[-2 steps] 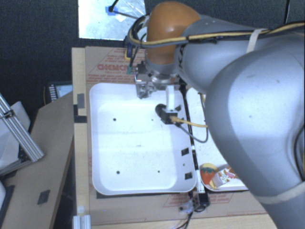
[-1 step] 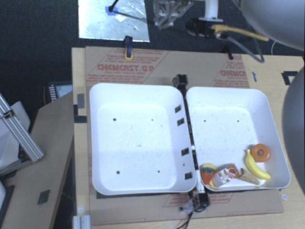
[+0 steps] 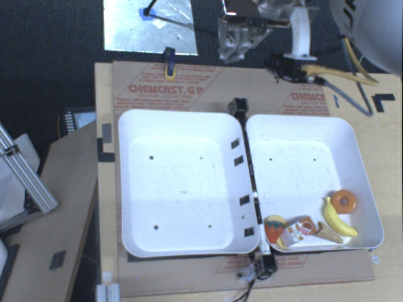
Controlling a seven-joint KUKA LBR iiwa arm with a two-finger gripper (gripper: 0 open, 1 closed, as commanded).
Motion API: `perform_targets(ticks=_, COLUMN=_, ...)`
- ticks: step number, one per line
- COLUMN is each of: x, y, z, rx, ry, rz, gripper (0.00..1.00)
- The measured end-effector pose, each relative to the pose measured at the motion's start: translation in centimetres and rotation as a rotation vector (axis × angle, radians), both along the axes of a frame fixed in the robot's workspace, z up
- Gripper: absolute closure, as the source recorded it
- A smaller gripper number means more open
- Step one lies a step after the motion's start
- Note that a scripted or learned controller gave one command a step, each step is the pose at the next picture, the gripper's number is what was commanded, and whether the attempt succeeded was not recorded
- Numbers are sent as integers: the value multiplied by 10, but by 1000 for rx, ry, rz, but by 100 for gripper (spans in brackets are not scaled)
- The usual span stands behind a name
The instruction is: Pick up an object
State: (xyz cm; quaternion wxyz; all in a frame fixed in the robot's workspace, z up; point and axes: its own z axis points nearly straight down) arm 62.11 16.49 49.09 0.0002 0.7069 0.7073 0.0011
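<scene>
The right bin [image 3: 343,137] holds a small cluster along its front edge: a yellow banana [image 3: 337,219], an orange round piece [image 3: 344,201], a red and white packet [image 3: 297,231], a tan wedge [image 3: 328,233] and an orange-red item [image 3: 274,227] in the front left corner. My gripper [image 3: 238,43] hangs high at the top of the view, beyond the back edge of the bins, far from these objects. Nothing shows between its fingers.
The left bin [image 3: 126,168] sits beside the right one, joined by a black clipped divider [image 3: 245,168]. A shiny metal plate [image 3: 149,16] lies at the back left. Cables [image 3: 340,80] trail over the cardboard behind the right bin.
</scene>
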Motion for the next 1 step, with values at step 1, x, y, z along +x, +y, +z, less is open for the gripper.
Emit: perform_targets(ticks=1, x=-49, y=-17, z=-8, rx=0, ry=3, rz=0, gripper=100)
